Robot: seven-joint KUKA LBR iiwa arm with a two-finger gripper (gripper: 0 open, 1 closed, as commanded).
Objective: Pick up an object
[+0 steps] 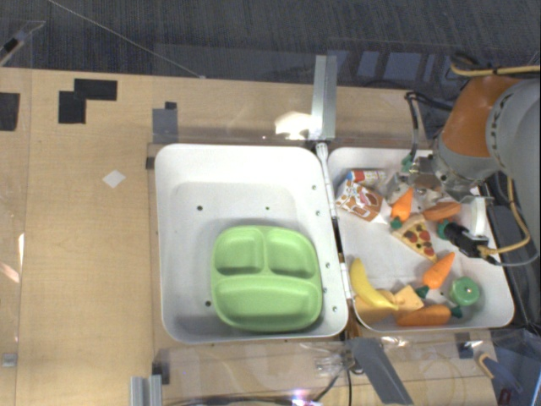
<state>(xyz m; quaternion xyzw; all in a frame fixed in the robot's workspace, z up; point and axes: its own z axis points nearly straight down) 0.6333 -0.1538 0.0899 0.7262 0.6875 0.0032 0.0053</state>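
Camera view: two white bins side by side on the table (84, 252). In the left bin (177, 184), a green divided plate (266, 279), low and centre. In the right bin (499, 303), at the frame's right, a scatter of toy food: a banana (368, 286) at lower left, a pizza slice (417, 237) near the middle, a carrot (402, 204) just above it, another carrot (438, 270) lower right, a green round piece (464, 292) beside that, a printed packet (359, 200) at upper left. Grey arm with orange band (467, 125) reaching in from the upper right; gripper (429, 183) low over the bin's upper middle, near the upper carrot and an orange piece (441, 211) just beneath the wrist.

Grip state impossible to tell: too small, and hidden among cables and toys. Nothing plainly held.

Step in hand, by judgement: the approach or descent toward a pick, not the lift. Next move likely calls for settling squarely over one toy, clear of its neighbours, closing, then rising straight up.
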